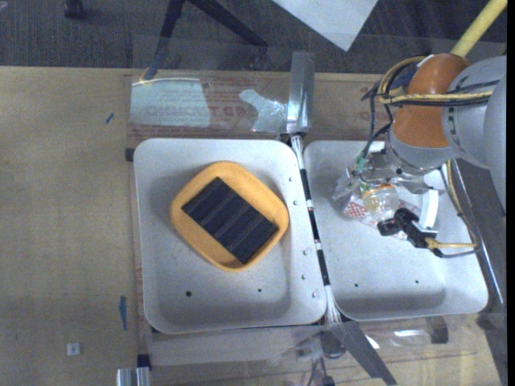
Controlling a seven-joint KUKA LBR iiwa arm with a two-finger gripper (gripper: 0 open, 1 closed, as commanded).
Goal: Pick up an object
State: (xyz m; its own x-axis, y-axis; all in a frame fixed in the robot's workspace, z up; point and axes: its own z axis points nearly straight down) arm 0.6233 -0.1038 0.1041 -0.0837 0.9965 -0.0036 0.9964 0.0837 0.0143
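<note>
Left of the seam (pixel 315 240) where the two bins meet, the left bin (pixel 157 256) has one yellow pad (pixel 229 214) with a black ribbed top, well away from the seam. Just right of the seam, in the right bin (pixel 402 292), there's one crinkly clear packet (pixel 358 199). The gripper (pixel 376 180) sits right on top of it, at the side far from the seam. Honestly can't tell if it's gripping or spread.
</note>
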